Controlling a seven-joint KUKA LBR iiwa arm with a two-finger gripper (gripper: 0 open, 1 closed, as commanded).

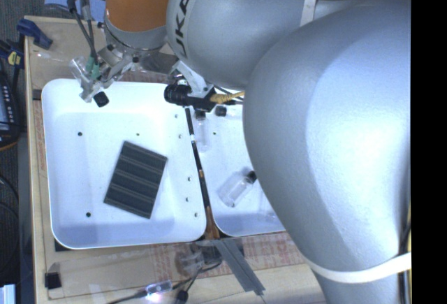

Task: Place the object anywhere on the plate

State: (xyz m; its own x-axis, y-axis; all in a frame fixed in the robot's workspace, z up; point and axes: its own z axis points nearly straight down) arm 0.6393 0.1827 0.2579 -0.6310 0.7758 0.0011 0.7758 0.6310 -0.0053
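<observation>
A dark grey ridged rectangular plate (136, 179) lies flat in the left bin (63, 156), a little left of the bin's middle. A small clear object (236, 188) lies on the floor of the right bin (230, 222), close to the divider and partly under the arm. My gripper (93, 88) hangs over the far left corner of the left bin, well away from both the plate and the clear object. Something pale green shows at the gripper's tip, too small to make out.
The large grey arm body (328, 121) covers most of the right bin. A black cable and connector (183, 95) hang over the rim between the bins. Clamps and wires lie on the bench at the left edge and near the front.
</observation>
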